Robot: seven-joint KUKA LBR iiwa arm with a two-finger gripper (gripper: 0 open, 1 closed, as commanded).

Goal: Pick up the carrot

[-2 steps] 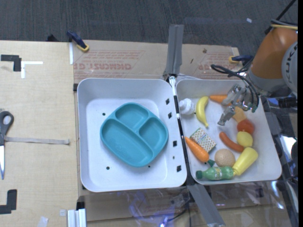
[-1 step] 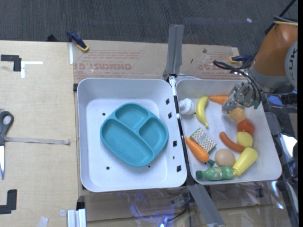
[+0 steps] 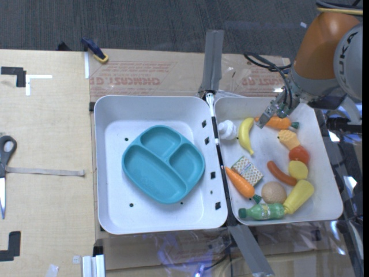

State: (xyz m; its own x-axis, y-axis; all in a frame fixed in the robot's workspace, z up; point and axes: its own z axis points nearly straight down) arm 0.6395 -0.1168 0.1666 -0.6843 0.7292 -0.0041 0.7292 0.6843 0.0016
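Note:
An orange carrot (image 3: 238, 181) with a green stub lies at a slant near the left wall of the right bin (image 3: 326, 172), just below a checkered cracker (image 3: 247, 167). My gripper (image 3: 270, 116) is low over the far end of that bin, well away from this carrot. It sits right against the left end of a second orange vegetable (image 3: 281, 122) with a green tip, which rests on the bin floor. The grey arm with its orange band (image 3: 323, 39) comes in from the upper right.
Also in the right bin are a banana (image 3: 247, 134), a white piece (image 3: 226, 130), corn (image 3: 288, 138), a tomato (image 3: 298, 153), a lemon (image 3: 298, 169), a sausage (image 3: 281, 173), a potato (image 3: 273, 192), a yellow squash (image 3: 298, 195) and a green bottle (image 3: 262, 212). The left bin (image 3: 106, 154) holds a blue divided plate (image 3: 163, 163).

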